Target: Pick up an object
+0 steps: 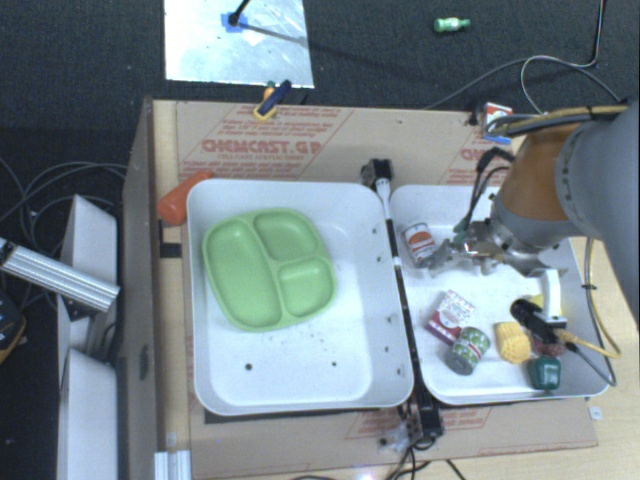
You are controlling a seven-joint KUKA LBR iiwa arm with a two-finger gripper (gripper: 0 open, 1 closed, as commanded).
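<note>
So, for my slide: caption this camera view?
Gripper beside a small can in the right bin; green tray in the left.

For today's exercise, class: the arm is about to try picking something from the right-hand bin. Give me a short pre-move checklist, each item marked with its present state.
1. Gripper is over the right bin: ok.
2. A target lies close: the small red-and-white can sits just beside the gripper: ok.
3. Fingers clear of the can: cannot tell.
4. Other items, the red-and-white packet, green-lidded jar and toy corn, lie apart from the can: ok.
5. Green divided tray stays in the left bin, out of the path: ok.
</note>
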